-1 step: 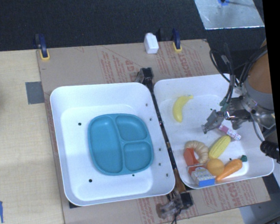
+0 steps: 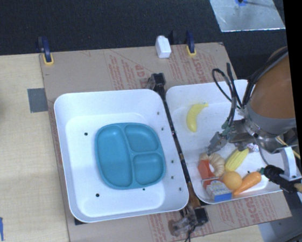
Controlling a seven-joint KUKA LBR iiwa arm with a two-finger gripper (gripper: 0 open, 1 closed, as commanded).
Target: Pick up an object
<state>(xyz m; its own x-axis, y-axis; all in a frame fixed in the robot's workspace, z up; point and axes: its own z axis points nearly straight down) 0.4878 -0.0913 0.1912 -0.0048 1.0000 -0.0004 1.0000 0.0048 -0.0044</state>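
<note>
The gripper (image 2: pixel 217 142) is hovering with open, empty jaws just above the bumpy corn cob (image 2: pixel 237 159) lying in the glossy right bin (image 2: pixel 212 91).

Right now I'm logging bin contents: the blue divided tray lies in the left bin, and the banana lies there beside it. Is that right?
Not quite. The blue divided tray does lie in the left bin, but the banana lies in the right bin, apart from the other toy food heaped near that bin's front. The camera view shows it.
</note>
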